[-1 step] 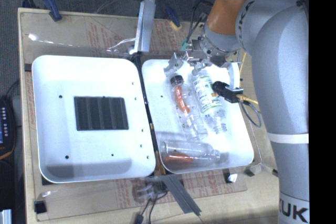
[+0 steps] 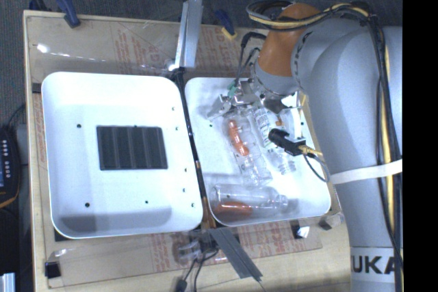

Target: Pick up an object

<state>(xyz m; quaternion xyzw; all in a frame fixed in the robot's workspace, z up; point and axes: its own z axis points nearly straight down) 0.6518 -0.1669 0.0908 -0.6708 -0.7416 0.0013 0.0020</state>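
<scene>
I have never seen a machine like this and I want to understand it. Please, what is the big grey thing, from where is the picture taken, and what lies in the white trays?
The big grey thing is a robot arm with an orange band near its wrist. It reaches in from the right. The picture comes from one fixed camera above the bench, looking down at a slant.

On the bench stand two shallow white bins side by side. The left bin has a dark ribbed rectangle in its floor. The right bin holds a jumble of clear plastic items, some with orange parts.

The arm's claw hangs low over the far part of the right bin, above that clutter. The picture is too small to tell whether it grips anything. Blue clamps sit at the bench's far edge.
</scene>
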